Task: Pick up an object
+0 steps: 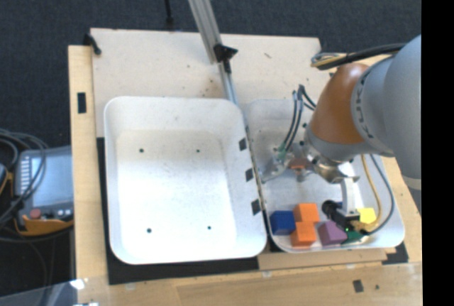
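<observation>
My gripper [282,164] hangs low over the left middle of the right bin [264,120], under the arm's orange band [339,111]. Several blocks lie clustered at that bin's near end: a blue block [282,221], two orange blocks [308,212] [304,233], a purple block [330,232], a yellow block [367,216] and a green piece [353,238]. The gripper is a little beyond this cluster, apart from it. A small reddish patch [299,167] sits close to the gripper; what it is stays unclear.
The left bin [177,177] lies beside the right one, sharing a raised rim [250,170]. A slanted metal rail [202,10] crosses the back of the bench. Cables [383,198] loop from the wrist over the right bin's right side.
</observation>
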`<state>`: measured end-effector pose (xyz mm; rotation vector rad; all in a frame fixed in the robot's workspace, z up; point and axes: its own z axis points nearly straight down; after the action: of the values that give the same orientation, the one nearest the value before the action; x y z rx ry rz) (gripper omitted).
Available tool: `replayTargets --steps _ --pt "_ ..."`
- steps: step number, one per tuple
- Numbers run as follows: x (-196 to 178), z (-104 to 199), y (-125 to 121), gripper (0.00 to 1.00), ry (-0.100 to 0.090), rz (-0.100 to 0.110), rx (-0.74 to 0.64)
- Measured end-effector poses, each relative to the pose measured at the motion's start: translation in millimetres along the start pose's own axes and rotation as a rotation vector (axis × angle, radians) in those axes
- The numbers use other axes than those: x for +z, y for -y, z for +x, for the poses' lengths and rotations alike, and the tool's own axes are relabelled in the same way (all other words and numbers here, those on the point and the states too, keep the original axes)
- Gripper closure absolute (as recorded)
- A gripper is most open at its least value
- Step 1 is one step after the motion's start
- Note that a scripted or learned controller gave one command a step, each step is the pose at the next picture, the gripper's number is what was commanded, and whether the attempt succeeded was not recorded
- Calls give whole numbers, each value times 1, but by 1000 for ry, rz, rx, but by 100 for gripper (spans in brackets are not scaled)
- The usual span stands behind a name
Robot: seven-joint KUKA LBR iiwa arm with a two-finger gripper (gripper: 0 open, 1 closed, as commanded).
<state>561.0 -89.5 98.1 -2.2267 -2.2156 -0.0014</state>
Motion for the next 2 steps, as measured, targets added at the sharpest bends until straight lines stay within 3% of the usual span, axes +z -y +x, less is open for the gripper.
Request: replayTargets --steps 1,2 --pt "-11 -1 -1 100 0 -3 8" --pt "-56 1 2 100 2 -5 -2"
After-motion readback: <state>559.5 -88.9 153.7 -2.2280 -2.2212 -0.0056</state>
